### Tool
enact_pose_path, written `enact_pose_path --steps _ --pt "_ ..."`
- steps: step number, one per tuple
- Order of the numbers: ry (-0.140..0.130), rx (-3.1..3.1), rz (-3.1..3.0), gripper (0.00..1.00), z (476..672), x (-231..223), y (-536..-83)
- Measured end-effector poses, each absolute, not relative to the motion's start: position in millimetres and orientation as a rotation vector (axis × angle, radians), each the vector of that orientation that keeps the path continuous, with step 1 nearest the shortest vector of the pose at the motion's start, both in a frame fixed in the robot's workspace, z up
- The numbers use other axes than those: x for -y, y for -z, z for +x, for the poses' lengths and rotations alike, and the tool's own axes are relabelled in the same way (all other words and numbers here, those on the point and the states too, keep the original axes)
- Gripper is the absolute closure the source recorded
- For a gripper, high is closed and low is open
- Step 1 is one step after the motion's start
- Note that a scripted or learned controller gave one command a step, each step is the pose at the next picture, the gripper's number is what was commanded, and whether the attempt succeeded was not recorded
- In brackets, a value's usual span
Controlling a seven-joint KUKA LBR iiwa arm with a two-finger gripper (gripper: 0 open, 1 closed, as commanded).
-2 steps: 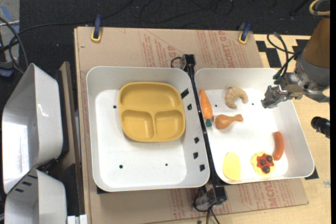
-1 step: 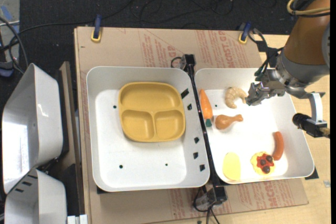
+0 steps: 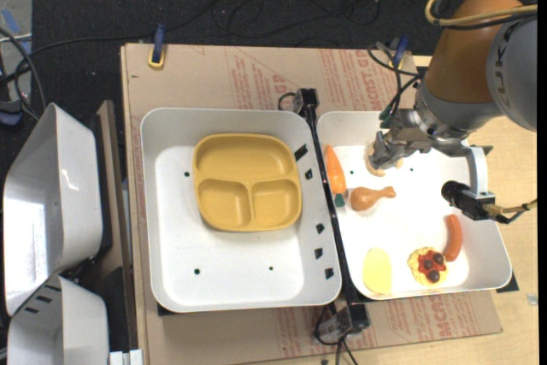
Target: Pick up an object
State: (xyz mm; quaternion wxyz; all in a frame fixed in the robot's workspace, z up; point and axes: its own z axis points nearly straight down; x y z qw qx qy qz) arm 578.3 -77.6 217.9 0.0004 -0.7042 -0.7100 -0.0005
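Five food items were seen lying in the right bin (image 3: 491,265): a carrot (image 3: 335,169), a drumstick (image 3: 372,197), a sausage (image 3: 452,237), a yellow piece (image 3: 377,269) and a small pizza (image 3: 427,264). None had been lifted. The tool (image 3: 386,151) was positioned low at the bin's far edge, just beyond the drumstick; its grip state could not be determined. The pick was judged not yet completed. A yellow tray (image 3: 248,181) occupied the left bin (image 3: 162,209).
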Motion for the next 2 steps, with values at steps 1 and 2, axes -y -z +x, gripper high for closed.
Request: enact_pose_path --steps 1,2 --pt "0.002 2.230 -2.214 1.00 594.3 28.6 -211.5" --pt "0.006 2.232 -2.213 1.00 610.2 -21.0 -228.0"
